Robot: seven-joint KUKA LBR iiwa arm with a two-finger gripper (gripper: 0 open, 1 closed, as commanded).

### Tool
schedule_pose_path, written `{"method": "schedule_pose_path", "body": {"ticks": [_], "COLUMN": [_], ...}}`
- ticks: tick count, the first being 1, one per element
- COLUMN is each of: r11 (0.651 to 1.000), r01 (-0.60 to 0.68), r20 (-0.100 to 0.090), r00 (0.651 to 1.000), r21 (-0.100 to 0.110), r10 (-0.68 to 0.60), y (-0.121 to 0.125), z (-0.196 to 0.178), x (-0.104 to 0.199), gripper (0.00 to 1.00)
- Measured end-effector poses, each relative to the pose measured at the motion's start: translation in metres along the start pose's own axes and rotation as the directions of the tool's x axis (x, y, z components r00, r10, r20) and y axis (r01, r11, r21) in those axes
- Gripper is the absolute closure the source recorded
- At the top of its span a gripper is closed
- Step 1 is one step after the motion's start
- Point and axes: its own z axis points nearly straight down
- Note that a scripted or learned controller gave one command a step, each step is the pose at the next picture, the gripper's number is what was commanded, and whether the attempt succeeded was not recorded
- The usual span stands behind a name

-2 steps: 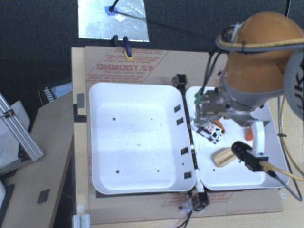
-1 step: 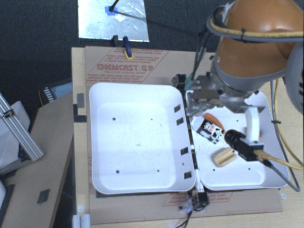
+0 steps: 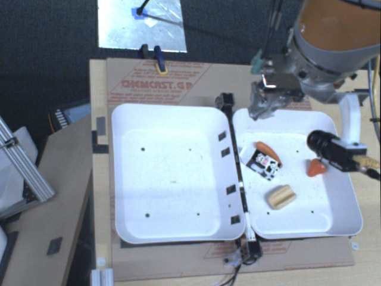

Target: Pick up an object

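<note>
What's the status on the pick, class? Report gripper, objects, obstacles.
Gripper above right bin's far edge. Carrot, patterned block, bread roll unpicked. Nothing blocking.

Even, fairly bright overhead light, soft shadows only; the white bins (image 3: 172, 171) near washing out; a glaring sheen on the metal sheet (image 3: 141, 16); the orange band (image 3: 333, 16) close and blurred; overall grain slightly soft.

You've got the bench (image 3: 71, 177) w/ a printed cardboard sheet (image 3: 161, 82) on it; two white bins, left bin (image 3: 128, 159) & right bin (image 3: 339, 207), sit side by side on that.
</note>
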Motion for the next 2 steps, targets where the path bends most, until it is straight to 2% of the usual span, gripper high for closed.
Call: {"method": "schedule_pose_path", "body": {"ticks": [1, 2], "r11": [1.0, 1.0], "r01": [-0.009, -0.002], "r20": [0.003, 0.003], "r00": [1.0, 1.0], "r21": [0.005, 0.01], "r10": [0.009, 0.002], "y": [-0.0001, -0.0003], "z": [-0.045, -0.0422], "x": [-0.0514, -0.0484], "gripper": [1.0, 0.0]}}
